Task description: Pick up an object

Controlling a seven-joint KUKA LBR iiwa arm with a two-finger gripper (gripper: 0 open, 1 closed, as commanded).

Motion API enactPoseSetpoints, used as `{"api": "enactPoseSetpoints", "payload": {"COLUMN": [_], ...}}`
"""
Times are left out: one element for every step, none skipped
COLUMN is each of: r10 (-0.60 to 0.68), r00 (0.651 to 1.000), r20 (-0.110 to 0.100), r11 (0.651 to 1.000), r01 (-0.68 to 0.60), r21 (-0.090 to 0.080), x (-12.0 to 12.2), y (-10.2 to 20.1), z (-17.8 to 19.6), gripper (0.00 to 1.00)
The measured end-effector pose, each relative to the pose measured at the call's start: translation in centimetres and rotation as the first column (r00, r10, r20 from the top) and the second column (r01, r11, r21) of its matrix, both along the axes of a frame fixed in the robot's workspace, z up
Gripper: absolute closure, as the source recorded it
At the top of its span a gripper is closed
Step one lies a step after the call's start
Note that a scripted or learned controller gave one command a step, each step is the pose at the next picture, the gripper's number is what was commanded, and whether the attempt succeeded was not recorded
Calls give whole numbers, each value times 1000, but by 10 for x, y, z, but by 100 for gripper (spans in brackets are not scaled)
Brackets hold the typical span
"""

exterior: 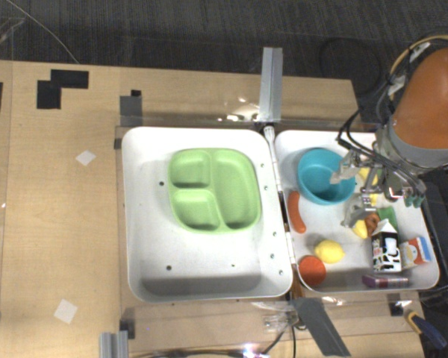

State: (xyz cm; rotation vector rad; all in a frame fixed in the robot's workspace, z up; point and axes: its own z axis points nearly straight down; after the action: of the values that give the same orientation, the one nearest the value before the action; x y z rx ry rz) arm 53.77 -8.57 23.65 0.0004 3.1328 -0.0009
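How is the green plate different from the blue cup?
The green plate is flat, wide and split into three sections; the blue cup is round, deeper and one hollow. The green plate lies alone in the left bin; the blue cup sits in the right bin among other things. Both face open side up.

Two shallow white bins: left bin (145, 200) at centre frame, right bin (425, 278) toward the right edge. One green divided tray (213, 189) with three compartments, in the left bin. In the right bin: one blue cup (322, 176), one orange-red sausage-shaped piece (296, 212), one yellow lemon (329, 252), one red-orange ball (311, 269), one black-and-white carton (386, 250), one purple marker (384, 280). Further small items under the arm, too cluttered to count.
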Motion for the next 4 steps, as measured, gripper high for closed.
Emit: {"api": "enactPoseSetpoints", "payload": {"r10": [-181, -343, -608, -681], "r00": [983, 939, 794, 732], "r20": [-12, 17, 3, 6], "r11": [983, 939, 794, 732], "r01": [181, 343, 608, 681], "r21": [2, 7, 5, 10], "x": [19, -16, 43, 31], "y": [-19, -25, -102, -108], "z": [-125, -144, -98, -146], "gripper": [0, 0, 0, 0]}}
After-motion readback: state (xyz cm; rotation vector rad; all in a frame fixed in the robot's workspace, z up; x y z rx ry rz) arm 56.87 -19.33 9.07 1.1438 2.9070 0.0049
